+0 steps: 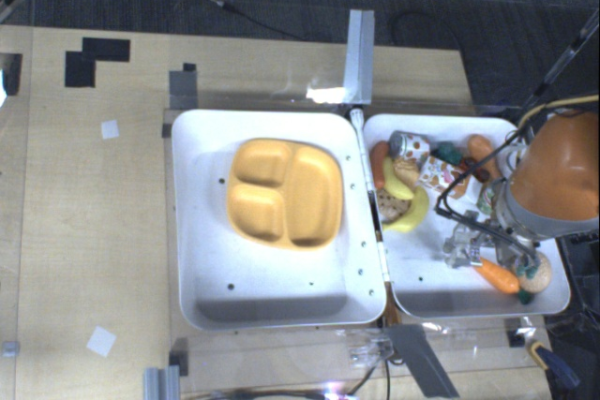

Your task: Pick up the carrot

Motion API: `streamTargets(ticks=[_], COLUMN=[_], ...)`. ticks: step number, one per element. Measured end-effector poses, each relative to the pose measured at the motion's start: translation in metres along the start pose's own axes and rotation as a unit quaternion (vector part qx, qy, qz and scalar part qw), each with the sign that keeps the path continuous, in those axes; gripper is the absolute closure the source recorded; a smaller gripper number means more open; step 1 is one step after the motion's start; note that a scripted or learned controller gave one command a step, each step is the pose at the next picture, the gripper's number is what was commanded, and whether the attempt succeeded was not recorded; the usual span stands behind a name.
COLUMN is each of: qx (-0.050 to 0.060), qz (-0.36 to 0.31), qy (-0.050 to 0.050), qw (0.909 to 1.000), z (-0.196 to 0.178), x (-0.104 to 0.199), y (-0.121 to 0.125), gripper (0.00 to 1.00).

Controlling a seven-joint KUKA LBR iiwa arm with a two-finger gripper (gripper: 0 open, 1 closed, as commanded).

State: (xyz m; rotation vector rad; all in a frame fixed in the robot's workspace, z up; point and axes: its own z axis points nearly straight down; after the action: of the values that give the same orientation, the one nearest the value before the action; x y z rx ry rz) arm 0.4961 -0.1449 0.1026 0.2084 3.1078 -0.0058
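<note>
One carrot [497, 275] is seen from the overhead camera, lying just past the gripper [466, 247] toward the near right corner of the right bin [422, 295], tilted, green end outward. Whether the jaws are apart or together cannot be told. For a clean grasp, the jaws are best brought square across the carrot's middle, clear of the bin wall. Behind the jaws, a banana [405, 209] and a can [409, 145] are crowded together. A yellow tray [285, 192] is held in the left bin [202, 229].
</note>
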Motion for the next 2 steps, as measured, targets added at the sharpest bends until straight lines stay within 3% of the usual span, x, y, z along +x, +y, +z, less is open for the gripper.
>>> streamTargets(ticks=[1,2], qx=[-0.002,-0.001], qz=[0.019,0.021], qy=[0.003,0.008], qw=[0.9998,0.9998], z=[-0.129,-0.1247], x=[-0.0033,-0.0015], y=[0.0609,0.0587], gripper=[1.0,0.0])
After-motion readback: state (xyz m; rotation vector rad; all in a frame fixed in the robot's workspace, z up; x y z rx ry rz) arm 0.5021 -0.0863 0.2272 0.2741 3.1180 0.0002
